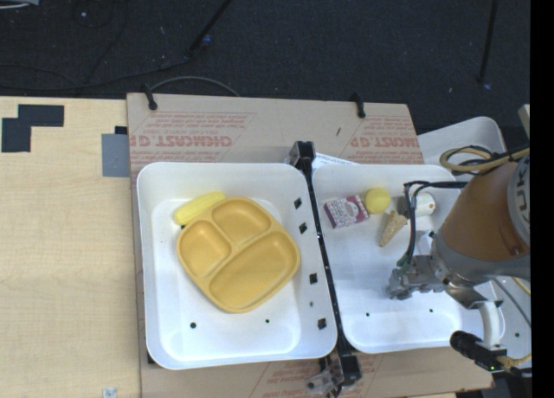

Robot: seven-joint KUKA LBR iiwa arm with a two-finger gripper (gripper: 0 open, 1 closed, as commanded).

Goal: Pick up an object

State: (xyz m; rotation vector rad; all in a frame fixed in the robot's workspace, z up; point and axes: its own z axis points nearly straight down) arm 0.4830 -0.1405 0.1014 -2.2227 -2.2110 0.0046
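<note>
My gripper (405, 285) hangs low over the floor of the right bin (381, 318), at the end of the orange-banded arm that comes in from the right. Beyond it, toward the bin's back, lie a small pink packet (345, 211), a yellow ball (376, 200), a tan cone-shaped piece (391, 228) and a small white toy (423, 204). None of these touches the gripper; the cone is the nearest, a short way behind it. The fingers are too dark and small to read.
The left bin (164, 318) holds a yellow divided plate (238, 253) and a yellow banana-like piece (198, 207) behind it. A black divider (317, 258) runs between the two bins. Cardboard lies under the bins, and a wooden bench top spreads to the left.
</note>
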